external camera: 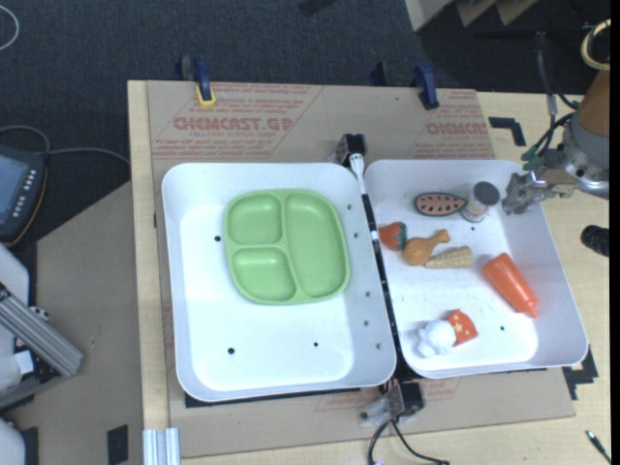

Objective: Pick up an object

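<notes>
Here, tool (pixel 520 194) over right bin (pixel 557 260) edge (grip state unclear); orange carrot (pixel 510 283) lies tilted.

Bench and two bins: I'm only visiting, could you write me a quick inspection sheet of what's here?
Surface: bench board, two white bins side by side.
Job's things: right bin holds carrot, drumstick, corn piece, brown slice, small jar, red-and-white toy.
Clutter: green divided plate in left bin.
Grippers: gripper at right bin's far corner, holding nothing visible.
Cables: wires at front edge.
Surroundings: blue clamps, dark carpet.
</notes>
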You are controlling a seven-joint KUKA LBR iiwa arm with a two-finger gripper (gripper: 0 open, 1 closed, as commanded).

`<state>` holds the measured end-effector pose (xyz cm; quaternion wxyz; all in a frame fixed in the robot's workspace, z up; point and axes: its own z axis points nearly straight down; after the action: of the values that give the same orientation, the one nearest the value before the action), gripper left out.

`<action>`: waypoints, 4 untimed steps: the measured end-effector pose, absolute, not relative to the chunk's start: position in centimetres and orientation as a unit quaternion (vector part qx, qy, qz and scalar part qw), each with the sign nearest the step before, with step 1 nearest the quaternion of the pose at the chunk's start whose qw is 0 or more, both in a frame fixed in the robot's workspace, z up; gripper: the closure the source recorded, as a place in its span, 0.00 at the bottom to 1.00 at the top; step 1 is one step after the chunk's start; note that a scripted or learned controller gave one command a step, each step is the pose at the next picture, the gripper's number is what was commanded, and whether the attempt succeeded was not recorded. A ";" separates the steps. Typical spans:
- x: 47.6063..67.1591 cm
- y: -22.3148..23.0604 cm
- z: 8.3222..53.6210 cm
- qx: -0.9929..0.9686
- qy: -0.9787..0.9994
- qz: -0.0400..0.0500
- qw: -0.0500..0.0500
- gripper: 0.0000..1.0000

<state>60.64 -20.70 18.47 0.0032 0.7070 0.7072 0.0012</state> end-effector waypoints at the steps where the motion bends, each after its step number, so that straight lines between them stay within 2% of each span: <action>1: 60.8 -20.8 22.8 0.707 0.707 0.001 0.003 1.00; 3: 61.7 -11.6 22.4 0.706 0.709 0.000 -0.001 1.00; 4: 60.8 -6.3 23.2 0.705 0.709 0.000 -0.001 1.00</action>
<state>60.80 -6.26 23.15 -0.0013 0.7055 0.7087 -0.0001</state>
